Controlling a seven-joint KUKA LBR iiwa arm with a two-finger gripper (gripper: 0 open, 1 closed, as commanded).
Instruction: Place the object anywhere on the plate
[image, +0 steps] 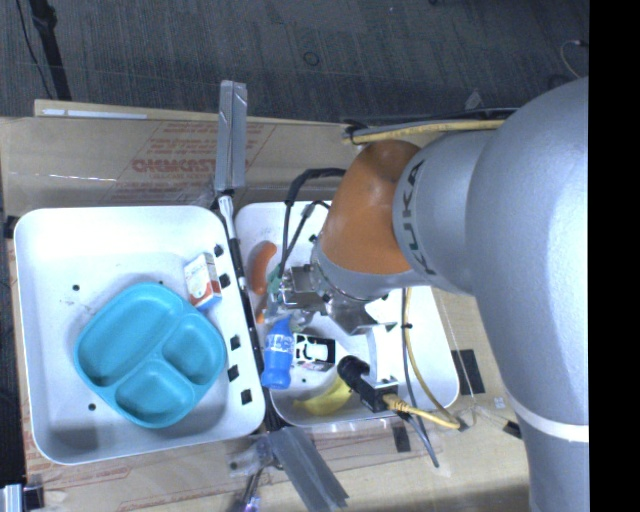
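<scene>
- Seeing the grey arm (520, 200) reaching in from the right, with its orange band (375, 215) hanging over the right bin (432, 335) and covering much of it.
- Finding the gripper (295, 290) down low over the left part of that bin, close to the wall between the two bins.
- Not managing to tell how far the gripper is opening, or whether it is grasping anything, since the wrist is blocking the view.
- Noting a blue bottle (277, 355) lying in the right bin just below the gripper, near the dividing wall. It is possibly the object meant, though hard to be sure from here.
- Spotting an orange item (262, 265) lying just above and to the left of the gripper, against the same wall.
- Picking out a yellow banana (328, 400) curving along the bin's lower edge, and a white card with black print (316, 350) lying just beside the bottle.
- Seeing the blue plate (150, 350), divided into three compartments, sitting in the left bin (100, 240) toward its lower middle.
- Noting a small orange-and-white carton (203, 278) lying in the left bin, just off the plate's upper right rim.
</scene>
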